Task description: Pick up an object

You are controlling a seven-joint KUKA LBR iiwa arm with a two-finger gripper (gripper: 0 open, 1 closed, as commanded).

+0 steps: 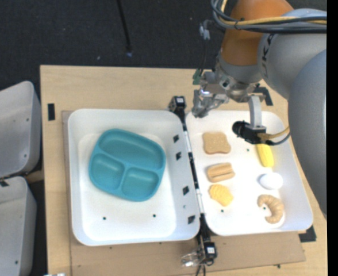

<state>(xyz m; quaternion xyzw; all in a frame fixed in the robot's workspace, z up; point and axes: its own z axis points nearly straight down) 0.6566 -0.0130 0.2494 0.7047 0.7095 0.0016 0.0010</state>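
we hang our gripper over the far edge of the right bin, just beyond the toast, likely lining up a pick. whether it is open or closed we cannot tell.

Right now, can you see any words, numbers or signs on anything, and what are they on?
No text can be read anywhere.
The teal plastic divided plate is plain.
The toy food, such as the tan bread slice and yellow corn cob, is unmarked.
The small black tags on the white bin divider are too small to read.
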